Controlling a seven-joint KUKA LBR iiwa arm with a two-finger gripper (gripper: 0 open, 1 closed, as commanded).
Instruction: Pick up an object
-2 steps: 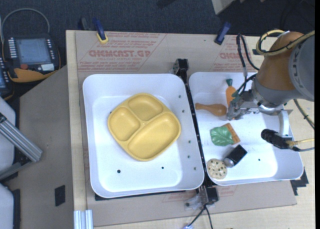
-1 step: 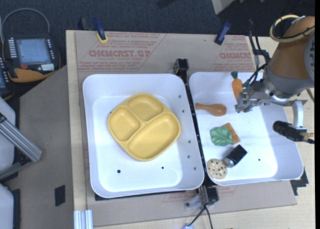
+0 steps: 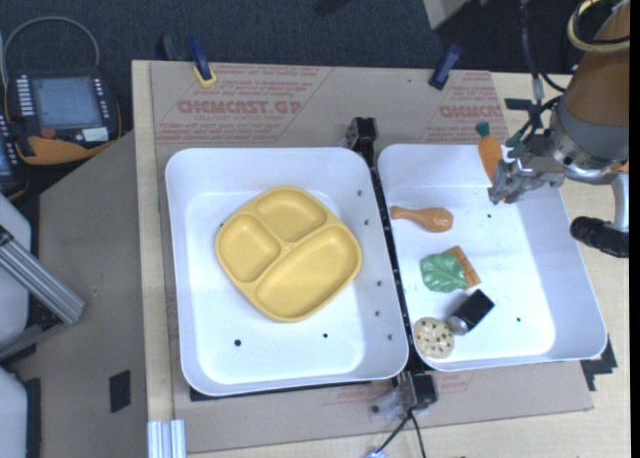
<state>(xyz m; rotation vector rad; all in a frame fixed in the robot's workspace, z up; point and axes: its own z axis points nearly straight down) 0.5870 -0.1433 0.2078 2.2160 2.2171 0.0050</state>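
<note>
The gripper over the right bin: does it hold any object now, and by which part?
Nothing is seen between the fingers of the gripper. It hangs over the far part of the right bin, beside the carrot.

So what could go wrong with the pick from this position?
The gripper hangs near the right bin's far wall, close to the orange carrot-like piece; descending there, it may clip the wall. The green item, black object and cookie lie clustered, so a grasp could nudge neighbours.
</note>
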